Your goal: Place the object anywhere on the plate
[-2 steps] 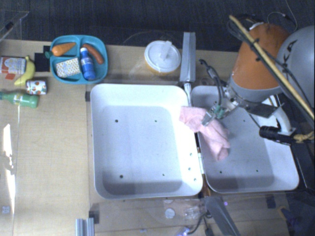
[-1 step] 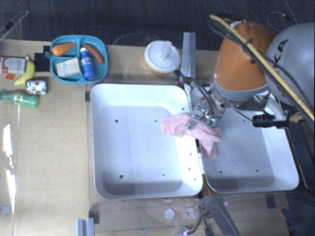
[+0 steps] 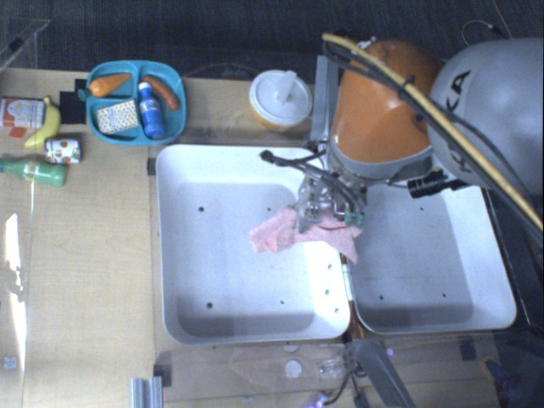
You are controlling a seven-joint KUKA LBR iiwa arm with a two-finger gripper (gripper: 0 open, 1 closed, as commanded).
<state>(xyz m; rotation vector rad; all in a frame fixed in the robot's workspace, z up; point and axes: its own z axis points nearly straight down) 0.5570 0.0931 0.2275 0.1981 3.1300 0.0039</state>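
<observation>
Pale wooden bench top (image 3: pixel 76 270) fills the left and lower part of the frame, carrying two shallow white bins side by side, with dark floor along the top edge. At the middle of the frame, a pink cloth (image 3: pixel 293 235) lies crumpled in the right half of the left bin (image 3: pixel 212 313), one corner draped toward the rim it shares with the right bin (image 3: pixel 442 304). The gripper (image 3: pixel 327 212) sits directly on the cloth's upper right part, its small metal fingers touching or sunk into the fabric; whether they are spread or pinching the cloth cannot be told, because the folds and the wrist hide the tips. Above it rises the orange band of the arm (image 3: pixel 382 109), with the grey housing filling the upper right corner and a yellowish cable (image 3: pixel 442 126) running diagonally across it. Behind the bins, at the top centre, stands a white lidded cup (image 3: pixel 280 99). In the upper left rests a blue divided plate (image 3: pixel 136 102) holding toy food, a carrot, a sausage and a small blue bottle among them. Farther left, near the frame's edge, lie a yellow banana (image 3: pixel 47 124), a small can (image 3: pixel 62 150) and a green bottle (image 3: pixel 34 172), well apart from the cloth.
</observation>
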